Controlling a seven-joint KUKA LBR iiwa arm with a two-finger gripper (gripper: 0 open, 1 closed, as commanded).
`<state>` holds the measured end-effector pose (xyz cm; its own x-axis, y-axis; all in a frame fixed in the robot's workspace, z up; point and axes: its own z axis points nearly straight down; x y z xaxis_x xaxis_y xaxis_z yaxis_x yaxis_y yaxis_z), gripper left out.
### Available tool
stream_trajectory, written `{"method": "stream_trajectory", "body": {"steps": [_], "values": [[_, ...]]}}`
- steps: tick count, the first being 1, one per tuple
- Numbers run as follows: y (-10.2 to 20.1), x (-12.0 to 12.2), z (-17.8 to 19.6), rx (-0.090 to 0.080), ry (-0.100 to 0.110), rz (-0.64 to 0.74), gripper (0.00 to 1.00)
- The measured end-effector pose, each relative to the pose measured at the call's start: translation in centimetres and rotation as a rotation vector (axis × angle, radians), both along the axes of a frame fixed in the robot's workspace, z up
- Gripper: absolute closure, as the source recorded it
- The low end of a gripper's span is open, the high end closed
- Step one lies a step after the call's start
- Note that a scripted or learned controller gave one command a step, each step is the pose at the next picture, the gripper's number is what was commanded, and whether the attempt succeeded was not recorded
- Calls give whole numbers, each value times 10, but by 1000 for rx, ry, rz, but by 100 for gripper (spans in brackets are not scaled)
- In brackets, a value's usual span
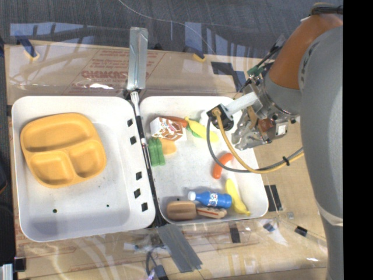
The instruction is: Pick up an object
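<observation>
— Nearest the lens, what do you make out?

— Grey tape (180, 247) stuck on the worktop (87, 255), just below the right bin (256, 206). Inside that bin, along its near wall: a hot dog toy (189, 210), a blue bottle (211, 199) touching it, and a banana (236, 196) to the bottle's right.

— And the tool?

— The tool (245, 134) hangs over the bin's upper right part, cables looping beneath it. Whether it is apart or together I cannot tell; nothing is visibly clamped in it.

— What would it go for?

— My guess is the orange carrot-like piece (220, 163), the closest thing. It lies just below the tool and slightly to its left, resting on the bin floor, clear of its neighbours. Its long axis runs on a slant, upper right to lower left, so the tool would want to close across that line.

— Anything else close by?

— To the tool's left, a yellow piece (198, 128) and a brown-and-white carton (169, 129); further left a green block (156, 151). Well apart, in the left bin (35, 214), an orange divided tray (61, 149).
</observation>
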<state>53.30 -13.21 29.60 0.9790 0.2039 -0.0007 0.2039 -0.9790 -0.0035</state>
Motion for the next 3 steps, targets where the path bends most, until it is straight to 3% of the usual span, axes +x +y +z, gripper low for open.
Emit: {"method": "stream_trajectory", "body": {"steps": [1,2,3], "values": [[-81,15,-20,-2,4,22,100],[32,-16,-90,1,8,9,100],[31,-15,-80,1,10,13,100]]}}
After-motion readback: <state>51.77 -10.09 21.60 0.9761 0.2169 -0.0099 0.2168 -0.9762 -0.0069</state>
